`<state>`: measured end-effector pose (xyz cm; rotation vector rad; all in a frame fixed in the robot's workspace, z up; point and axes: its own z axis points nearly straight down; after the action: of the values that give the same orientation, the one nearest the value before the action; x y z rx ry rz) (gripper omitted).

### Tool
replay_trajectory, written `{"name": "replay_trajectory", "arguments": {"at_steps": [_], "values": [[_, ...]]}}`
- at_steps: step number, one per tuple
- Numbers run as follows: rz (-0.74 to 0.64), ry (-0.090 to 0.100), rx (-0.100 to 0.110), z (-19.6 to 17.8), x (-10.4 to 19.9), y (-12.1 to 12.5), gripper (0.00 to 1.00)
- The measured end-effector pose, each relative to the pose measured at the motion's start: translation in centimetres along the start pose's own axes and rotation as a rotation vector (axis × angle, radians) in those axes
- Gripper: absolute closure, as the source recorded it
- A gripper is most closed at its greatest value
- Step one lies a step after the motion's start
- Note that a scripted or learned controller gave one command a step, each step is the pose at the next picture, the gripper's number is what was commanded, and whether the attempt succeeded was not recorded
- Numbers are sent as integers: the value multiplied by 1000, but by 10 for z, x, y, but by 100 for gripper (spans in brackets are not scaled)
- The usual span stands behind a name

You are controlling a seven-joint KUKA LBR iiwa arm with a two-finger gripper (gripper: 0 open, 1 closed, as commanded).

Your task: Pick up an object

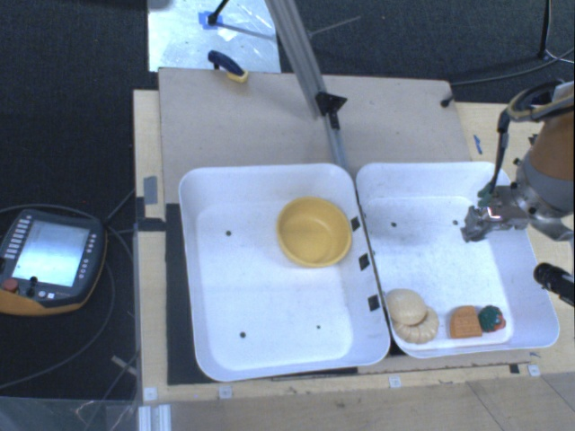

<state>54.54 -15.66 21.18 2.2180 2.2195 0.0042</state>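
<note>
Camera view: arm (550,164) reaches over right bin (526,268), pincer (473,230) pointing left, finger state unclear

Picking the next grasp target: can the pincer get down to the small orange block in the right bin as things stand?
Probably yes. The pincer hangs over the right white bin, and the small orange block lies uncovered near its front wall, though a green round piece touches it.

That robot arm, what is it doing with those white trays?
The robot arm's pincer hangs over the right bin, near its far right side, and there is nothing between its fingers. The things it could pick up lie at the bin's near edge: a round tan bread-like toy and an orange toy with a green end. A yellow bowl sits in the left bin.
</note>
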Motion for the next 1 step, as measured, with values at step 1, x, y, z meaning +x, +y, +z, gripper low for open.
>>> {"name": "replay_trajectory", "arguments": {"at_steps": [1], "values": [[0, 0, 3, -16, 0, 1, 100]]}}
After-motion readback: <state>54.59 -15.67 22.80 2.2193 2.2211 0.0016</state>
